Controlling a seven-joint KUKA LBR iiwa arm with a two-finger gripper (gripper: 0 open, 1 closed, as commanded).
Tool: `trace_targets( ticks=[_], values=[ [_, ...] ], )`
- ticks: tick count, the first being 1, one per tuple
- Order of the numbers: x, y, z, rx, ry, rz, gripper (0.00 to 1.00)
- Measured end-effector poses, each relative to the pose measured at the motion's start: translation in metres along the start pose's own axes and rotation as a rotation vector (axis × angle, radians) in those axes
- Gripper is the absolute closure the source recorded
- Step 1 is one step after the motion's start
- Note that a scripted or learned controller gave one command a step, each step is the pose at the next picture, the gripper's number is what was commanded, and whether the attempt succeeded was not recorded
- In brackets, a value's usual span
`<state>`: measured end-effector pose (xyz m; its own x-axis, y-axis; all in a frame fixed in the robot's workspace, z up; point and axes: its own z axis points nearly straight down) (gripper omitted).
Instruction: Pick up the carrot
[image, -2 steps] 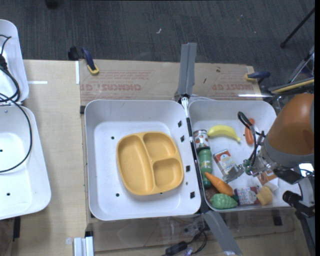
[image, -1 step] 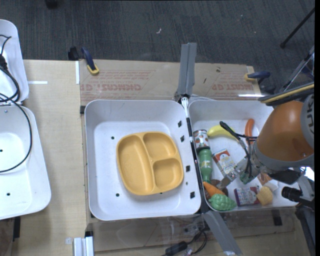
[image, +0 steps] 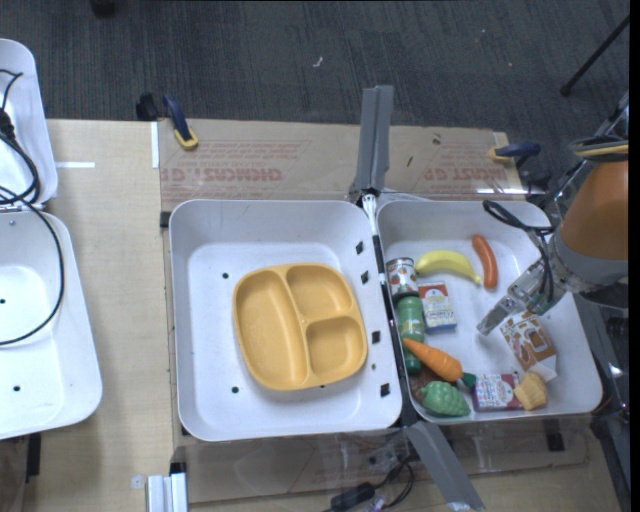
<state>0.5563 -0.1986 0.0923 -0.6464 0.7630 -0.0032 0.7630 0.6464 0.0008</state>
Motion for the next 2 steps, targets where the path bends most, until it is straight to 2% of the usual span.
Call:
trace_targets(
  ticks=[1, 2],
  values=[
    [0.08, 0.033, -0.078, 0.004, 0.002, 0.74, 0.0],
    [0.113, -0.002, 0.0, 0.001, 0.002, 0.5, 0.0]
  ],
)
